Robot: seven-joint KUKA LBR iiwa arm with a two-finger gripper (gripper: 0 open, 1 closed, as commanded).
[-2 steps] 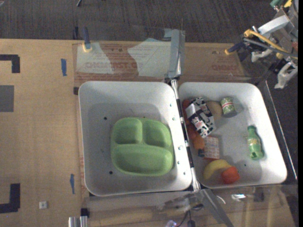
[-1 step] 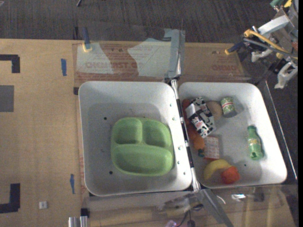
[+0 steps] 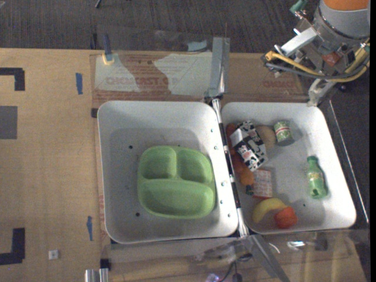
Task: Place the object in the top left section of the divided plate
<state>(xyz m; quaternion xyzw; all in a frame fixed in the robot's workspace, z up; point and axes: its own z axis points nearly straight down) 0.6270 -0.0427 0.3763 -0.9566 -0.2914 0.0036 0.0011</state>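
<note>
On the brown cardboard bench (image 3: 47, 175), at the left, lay the shallow white left bin (image 3: 117, 122) with the green divided plastic plate (image 3: 175, 181) inside; all three sections bare, the top left one too. So nothing placed yet, by judgement only the start of the task.

In the shallow white right bin (image 3: 338, 213) lay the candidates: black-and-white carton (image 3: 249, 145), orange carrot (image 3: 242, 172) touching it, small red-and-white packet (image 3: 264, 183), yellow banana (image 3: 267, 208) beside red tomato (image 3: 286, 217), green can (image 3: 284, 132), green bottle (image 3: 316, 177). Which one was meant, impossible to tell.

Above the right bin's far corner hung the claw (image 3: 314, 54), carrying nothing visible; wide or narrow, cannot tell. Left to do: picking, carrying over, placing.
</note>
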